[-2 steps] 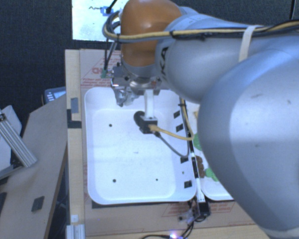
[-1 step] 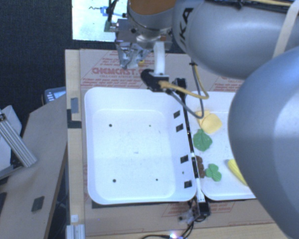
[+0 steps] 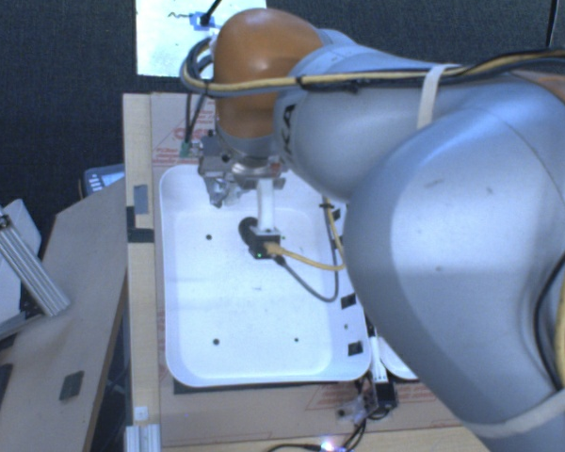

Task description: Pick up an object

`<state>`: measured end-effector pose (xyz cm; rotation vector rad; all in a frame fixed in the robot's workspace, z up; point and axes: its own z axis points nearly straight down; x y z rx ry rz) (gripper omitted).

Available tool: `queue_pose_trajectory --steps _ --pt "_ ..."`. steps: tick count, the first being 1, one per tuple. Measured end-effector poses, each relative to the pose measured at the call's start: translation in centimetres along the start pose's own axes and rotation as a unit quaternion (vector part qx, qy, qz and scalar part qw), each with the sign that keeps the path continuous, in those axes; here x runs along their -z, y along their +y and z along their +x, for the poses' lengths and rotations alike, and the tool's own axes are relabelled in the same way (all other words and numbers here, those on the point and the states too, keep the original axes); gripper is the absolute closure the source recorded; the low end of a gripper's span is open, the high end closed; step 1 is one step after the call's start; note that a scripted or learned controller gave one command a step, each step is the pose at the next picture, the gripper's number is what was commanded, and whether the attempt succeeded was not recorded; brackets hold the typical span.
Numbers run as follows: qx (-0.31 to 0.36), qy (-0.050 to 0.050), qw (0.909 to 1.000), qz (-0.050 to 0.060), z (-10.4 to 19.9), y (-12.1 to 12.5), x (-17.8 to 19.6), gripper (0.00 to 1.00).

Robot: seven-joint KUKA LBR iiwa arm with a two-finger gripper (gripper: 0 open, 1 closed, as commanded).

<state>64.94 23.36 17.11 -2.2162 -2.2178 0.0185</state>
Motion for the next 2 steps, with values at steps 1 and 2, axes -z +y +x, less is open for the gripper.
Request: queue_pose_trajectory --steps 1,2 --pt "-0.001 0.002 1.0 -0.004 0.0 -1.4 -4.6 1.0" --pt "-0.002 0.003 1.0 -0.007 0.0 -1.2 -3.1 1.0"
